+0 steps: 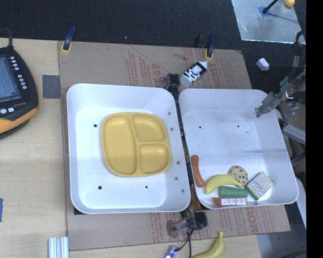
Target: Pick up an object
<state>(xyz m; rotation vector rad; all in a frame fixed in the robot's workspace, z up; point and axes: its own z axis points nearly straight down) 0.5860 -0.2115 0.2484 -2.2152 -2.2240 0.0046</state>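
The jaws [265, 107] are at the right edge of the frame, over the upper right rim of the right bin [226, 117]; I cannot tell how wide they stand. The banana [222, 182], cookie [238, 173], sausage [196, 170] and small box [259, 185] lie in the lower part of that bin, well apart from the jaws. The yellow tray [135, 144] is in the left bin [83, 144].

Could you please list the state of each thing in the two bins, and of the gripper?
Tray: upright, flat in left bin.
Banana: lying in right bin, near corner.
Sausage: lying beside banana.
Cookie: flat, by banana.
Box: lying tilted near bin wall.
Gripper: over right bin's far edge, holding nothing visible.
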